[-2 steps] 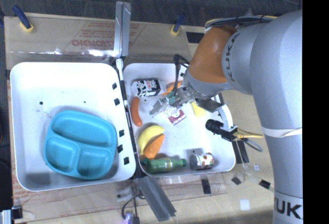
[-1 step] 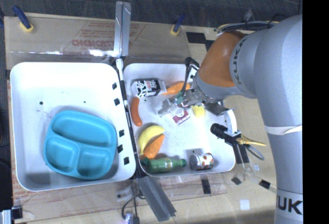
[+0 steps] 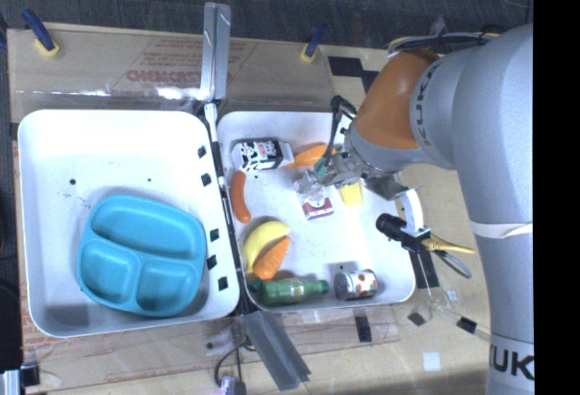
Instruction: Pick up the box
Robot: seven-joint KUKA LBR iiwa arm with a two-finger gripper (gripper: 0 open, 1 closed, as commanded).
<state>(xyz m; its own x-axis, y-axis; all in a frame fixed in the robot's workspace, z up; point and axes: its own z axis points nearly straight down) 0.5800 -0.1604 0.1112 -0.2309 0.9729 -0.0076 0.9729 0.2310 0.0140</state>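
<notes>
A small maroon-and-white box (image 3: 318, 209) lies flat near the middle of the right bin (image 3: 299, 123). My gripper (image 3: 317, 182) hangs right over the box's upper edge, reaching in from the right under the orange wrist band. Its tip overlaps the top of the box, and I cannot tell whether it touches it. A black-and-white carton (image 3: 258, 154) lies at the back left of the same bin, apart from the gripper.
Around the box are an orange fruit (image 3: 310, 152), a yellow item (image 3: 351, 194), a sausage (image 3: 238, 196), a banana (image 3: 262, 236) over a carrot (image 3: 272, 258), a green bottle (image 3: 290, 289) and a can (image 3: 355, 283). The left bin (image 3: 54, 139) holds a blue divided tray (image 3: 140, 254).
</notes>
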